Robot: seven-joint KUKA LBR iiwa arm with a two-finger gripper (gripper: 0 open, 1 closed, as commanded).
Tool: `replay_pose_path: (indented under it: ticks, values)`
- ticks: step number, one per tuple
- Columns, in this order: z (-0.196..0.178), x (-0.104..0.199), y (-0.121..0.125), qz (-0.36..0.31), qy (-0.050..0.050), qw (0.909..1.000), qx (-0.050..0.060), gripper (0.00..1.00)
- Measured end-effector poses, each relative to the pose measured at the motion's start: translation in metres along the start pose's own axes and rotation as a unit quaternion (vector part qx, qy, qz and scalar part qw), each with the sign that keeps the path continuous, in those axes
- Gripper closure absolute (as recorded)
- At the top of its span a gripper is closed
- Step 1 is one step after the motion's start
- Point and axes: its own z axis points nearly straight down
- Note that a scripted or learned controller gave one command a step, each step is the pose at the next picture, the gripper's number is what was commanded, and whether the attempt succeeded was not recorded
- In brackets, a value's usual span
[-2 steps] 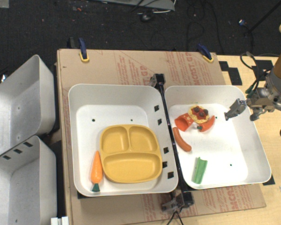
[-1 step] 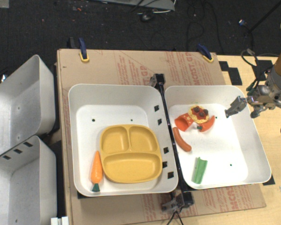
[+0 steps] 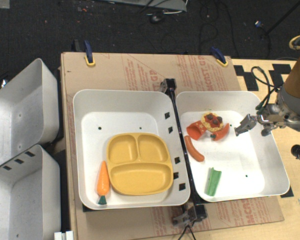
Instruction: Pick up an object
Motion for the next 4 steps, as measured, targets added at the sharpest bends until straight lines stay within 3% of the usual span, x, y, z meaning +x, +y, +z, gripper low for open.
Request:
replay_pose_path:
  ticks: [2,3,4]
  values:
    - [0.100,0.010,0.012,-0.002,0.000,1.0000,0.000,0.00]
    - [0.087,0.009,0.014,-0.001,-0.001,1.0000,-0.003,1.00]
    - [0.038,0.011,0.024,-0.002,-0.001,1.0000,-0.005,1.00]
